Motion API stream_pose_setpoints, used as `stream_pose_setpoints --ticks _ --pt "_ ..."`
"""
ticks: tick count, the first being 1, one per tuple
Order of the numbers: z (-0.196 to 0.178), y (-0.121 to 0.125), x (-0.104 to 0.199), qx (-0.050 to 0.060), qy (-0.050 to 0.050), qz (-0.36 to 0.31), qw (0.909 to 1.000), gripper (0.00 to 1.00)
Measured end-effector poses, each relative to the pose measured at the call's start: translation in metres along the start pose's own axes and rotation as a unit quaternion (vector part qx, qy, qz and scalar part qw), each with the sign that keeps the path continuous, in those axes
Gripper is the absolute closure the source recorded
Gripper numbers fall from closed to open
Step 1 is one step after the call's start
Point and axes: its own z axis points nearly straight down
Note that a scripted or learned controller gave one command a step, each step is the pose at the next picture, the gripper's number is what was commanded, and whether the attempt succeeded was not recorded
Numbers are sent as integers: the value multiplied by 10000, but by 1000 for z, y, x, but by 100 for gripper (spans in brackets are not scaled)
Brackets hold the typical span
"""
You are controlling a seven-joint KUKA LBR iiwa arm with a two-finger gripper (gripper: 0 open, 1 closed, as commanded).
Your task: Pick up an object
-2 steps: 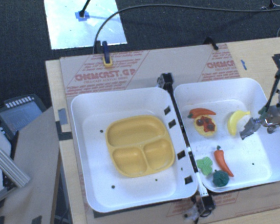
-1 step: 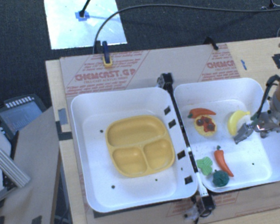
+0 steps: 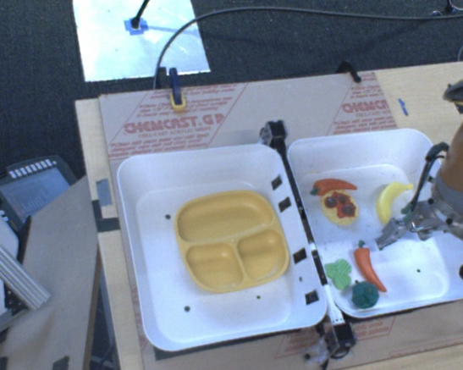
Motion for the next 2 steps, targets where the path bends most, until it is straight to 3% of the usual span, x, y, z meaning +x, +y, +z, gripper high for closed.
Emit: stream_pose_setpoints --ticks 1,2 --pt "-13 1 -1 -19 -10 -3 10000 100" --pt "-67 12 5 -41 -16 -19 10000 100"
